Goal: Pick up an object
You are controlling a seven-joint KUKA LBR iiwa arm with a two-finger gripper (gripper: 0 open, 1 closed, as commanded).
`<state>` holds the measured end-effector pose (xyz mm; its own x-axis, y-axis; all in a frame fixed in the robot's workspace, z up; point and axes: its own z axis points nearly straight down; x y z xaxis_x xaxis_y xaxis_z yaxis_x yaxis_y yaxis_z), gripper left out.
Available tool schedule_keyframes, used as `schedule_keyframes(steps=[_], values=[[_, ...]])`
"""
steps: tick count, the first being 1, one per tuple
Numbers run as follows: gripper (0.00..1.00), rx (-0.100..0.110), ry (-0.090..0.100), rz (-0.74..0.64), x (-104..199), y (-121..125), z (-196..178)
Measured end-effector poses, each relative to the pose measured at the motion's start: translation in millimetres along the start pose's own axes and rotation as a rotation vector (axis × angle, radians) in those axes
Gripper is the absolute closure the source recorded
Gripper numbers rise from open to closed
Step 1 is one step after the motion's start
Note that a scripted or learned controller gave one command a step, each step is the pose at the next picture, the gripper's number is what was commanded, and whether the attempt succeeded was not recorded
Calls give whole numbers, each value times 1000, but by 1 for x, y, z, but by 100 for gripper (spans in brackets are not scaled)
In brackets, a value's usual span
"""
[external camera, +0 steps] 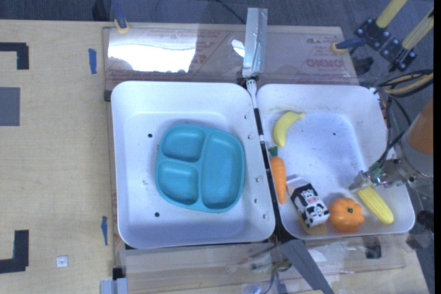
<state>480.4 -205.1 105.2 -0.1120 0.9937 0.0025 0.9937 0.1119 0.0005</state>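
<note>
Camera view: gripper low over corn in right bin. Reaching step. Pincer state: cannot tell. Next: pinch corn, lift.

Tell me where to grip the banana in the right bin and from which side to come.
Grip the banana across its thicker middle, coming straight down from above. It lies flat on the right bin floor, curved, apart from the carrot, with open floor on its right side for the fingers.
</note>
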Motion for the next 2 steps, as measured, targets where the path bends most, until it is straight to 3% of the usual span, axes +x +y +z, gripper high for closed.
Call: schedule_keyframes(steps=[1, 2], values=[[100, -4, -2, 1, -1, 1, -10], [100, -6, -4, 32, 57, 8, -115]])
